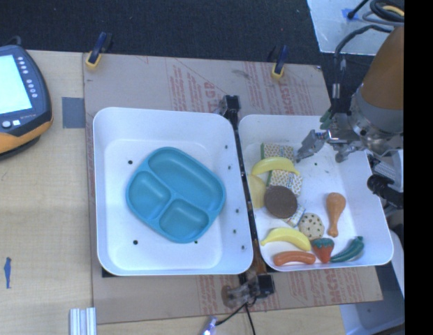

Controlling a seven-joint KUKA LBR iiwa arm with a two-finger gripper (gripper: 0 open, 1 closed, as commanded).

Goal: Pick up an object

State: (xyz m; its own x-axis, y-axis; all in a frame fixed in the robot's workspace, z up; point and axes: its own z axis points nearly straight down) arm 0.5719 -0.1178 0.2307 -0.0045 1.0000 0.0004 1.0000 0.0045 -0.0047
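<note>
The pincer hangs spread wide and empty, as far as I can tell, over the right white bin, so it should drop squarely onto the yellow plastic banana just left of it.

The wooden worktop carries a cardboard sheet. Two white bins sit side by side on it. A pendant lies at the left edge.

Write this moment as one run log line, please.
gripper: open, holds nothing | above right bin | nearest: banana | left bin: blue tray
</note>
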